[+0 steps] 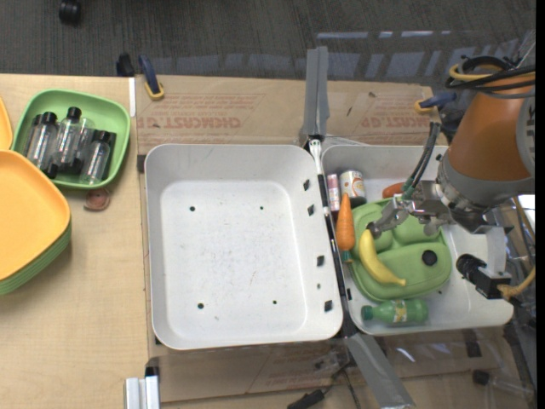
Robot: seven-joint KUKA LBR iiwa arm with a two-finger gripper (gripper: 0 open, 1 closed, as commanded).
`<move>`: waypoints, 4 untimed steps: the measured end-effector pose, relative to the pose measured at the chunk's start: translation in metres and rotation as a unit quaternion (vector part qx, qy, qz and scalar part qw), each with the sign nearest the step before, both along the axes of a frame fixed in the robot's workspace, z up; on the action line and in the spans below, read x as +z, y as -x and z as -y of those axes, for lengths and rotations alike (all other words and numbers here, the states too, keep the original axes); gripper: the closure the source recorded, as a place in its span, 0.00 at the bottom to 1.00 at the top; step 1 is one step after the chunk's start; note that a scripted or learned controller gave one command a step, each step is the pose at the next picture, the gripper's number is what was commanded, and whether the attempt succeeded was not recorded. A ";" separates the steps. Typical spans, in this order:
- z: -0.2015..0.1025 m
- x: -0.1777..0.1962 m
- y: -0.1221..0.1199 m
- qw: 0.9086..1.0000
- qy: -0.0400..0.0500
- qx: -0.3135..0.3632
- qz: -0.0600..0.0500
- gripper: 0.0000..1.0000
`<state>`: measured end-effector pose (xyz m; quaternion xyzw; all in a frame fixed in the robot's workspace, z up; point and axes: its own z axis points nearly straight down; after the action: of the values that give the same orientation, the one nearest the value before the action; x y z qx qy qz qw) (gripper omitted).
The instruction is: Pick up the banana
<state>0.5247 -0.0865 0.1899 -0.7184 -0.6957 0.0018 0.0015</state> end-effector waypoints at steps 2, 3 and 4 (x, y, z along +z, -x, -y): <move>-0.046 0.000 -0.058 0.996 0.001 -0.084 0.000 1.00; -0.008 0.056 -0.052 0.998 0.001 -0.069 0.001 1.00; 0.055 0.095 -0.055 0.999 0.001 -0.040 0.001 1.00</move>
<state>0.5800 -0.1416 0.2849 -0.7455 -0.6665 0.0015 -0.0001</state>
